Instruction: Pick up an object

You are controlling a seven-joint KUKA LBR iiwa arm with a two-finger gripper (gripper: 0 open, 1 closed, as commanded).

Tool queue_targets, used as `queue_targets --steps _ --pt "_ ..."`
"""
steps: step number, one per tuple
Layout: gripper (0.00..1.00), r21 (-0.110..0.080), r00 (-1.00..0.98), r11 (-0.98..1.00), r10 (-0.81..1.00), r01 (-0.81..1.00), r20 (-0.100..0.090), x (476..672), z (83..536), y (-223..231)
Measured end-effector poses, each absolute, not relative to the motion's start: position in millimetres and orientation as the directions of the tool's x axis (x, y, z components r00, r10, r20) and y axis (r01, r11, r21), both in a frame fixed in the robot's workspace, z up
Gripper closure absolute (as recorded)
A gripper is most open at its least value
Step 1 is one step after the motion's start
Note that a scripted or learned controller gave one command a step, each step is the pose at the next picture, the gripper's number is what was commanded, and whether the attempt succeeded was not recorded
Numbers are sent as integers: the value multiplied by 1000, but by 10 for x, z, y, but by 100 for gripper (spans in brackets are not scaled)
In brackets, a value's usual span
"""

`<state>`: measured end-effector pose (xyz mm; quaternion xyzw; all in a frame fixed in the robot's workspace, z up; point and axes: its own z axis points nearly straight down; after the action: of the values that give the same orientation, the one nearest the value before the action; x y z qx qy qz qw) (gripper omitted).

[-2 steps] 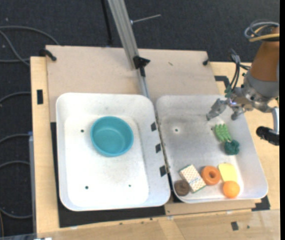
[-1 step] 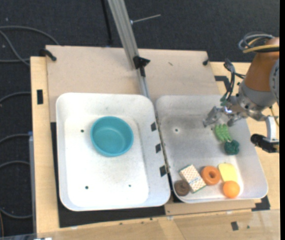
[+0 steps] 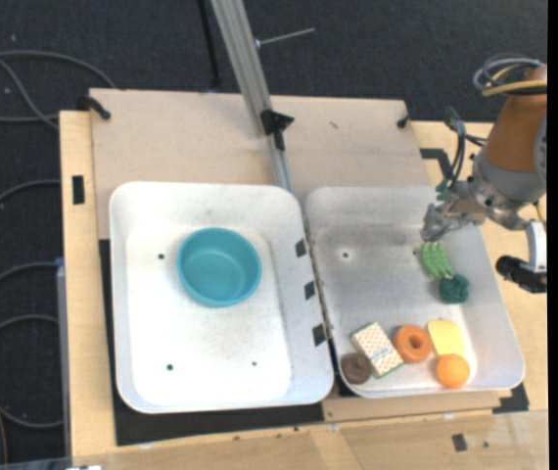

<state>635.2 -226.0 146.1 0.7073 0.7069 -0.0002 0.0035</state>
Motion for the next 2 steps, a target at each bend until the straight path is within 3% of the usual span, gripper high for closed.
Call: queue_targets --steps 2 --pt "100 5 -4 4 1000 1000 -1 6393 2192 -2226"
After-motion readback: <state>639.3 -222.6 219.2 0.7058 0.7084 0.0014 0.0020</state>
